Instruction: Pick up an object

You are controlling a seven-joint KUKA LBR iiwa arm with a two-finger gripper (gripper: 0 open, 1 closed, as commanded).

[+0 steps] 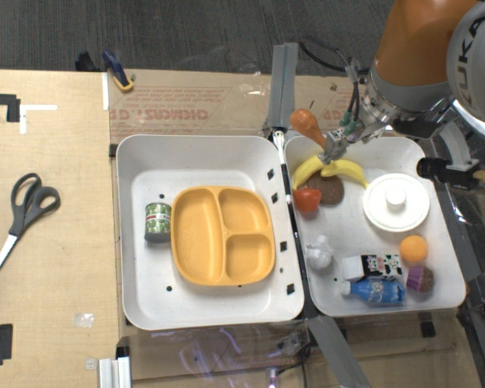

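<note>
We see the gripper (337, 145) low in the right white bin (449, 241), at its twelve o'clock edge, just above the curved yellow plastic banana (339, 169). Its tips look to touch the banana's stem, though we cannot tell whether they are parted or closed. A red toy tomato (307, 199) sits at the banana's seven o'clock.

We get bright, even overhead light here, so shadows stay soft and short. There's some glare on the white bins (129, 241) and the clear tape up top (226, 95). Focus is decent mid-frame, though the arm (428, 39) looks a bit soft.
</note>
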